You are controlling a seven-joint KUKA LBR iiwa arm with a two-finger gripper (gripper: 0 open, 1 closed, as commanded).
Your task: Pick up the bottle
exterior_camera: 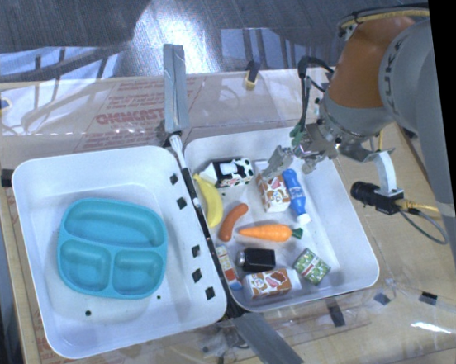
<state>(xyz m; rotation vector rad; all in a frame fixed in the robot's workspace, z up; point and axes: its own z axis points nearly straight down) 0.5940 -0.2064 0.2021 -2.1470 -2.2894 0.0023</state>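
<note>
Camera view gives us a slim blue plastic bottle [294, 192] (white-capped) lying in the right white bin [359, 226]; the gripper [295, 158] hovers above, fingers apart, empty.

- We note a dark grey carpeted floor [65, 23] around the wooden bench [15, 272].
- A bright patch of glare [165, 19] lies on the floor.
- Clear plastic sheeting [76, 105] covers the bench's far side.
</note>
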